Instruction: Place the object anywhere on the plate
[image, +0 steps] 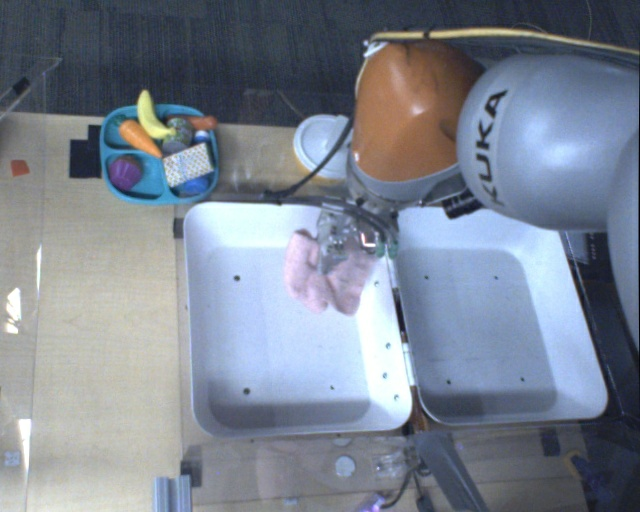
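I see the gripper (350, 238) at the 1 o'clock corner of the left bin (215, 330), just below the orange wrist band (410, 95). Its fingers are small and dark against clutter, and the wrist housing hides their upper part. Can't tell how wide they sit or whether they pinch anything.

The pink cloth (322, 272) is directly under and at 7 o'clock of the gripper, crumpled, looks like a soft mitt or folded rag; can't resolve which. Its top edge meets the fingertips in this view, but contact versus overlap is not clear to me. Long axis runs roughly 10 to 4 o'clock, with two lobes hanging toward 6. It's over the left bin's upper right quarter, near the divider wall between bins. Whether it rests on the floor or hangs lifted, I can't say.

The right bin (560, 380) is partly covered at 12 o'clock by the grey arm (560, 130), which is cut off by the frame's top and right edges.

A white round plate or bowl (315, 140) sits outside the bins at 12 o'clock of the left bin, half hidden behind the wrist. Further toward 10 o'clock is a blue divided tray (118, 192) holding a banana (150, 115), a carrot (138, 136), something purple (124, 171) and a patterned sponge-like block (190, 163); the rest is too small to name.
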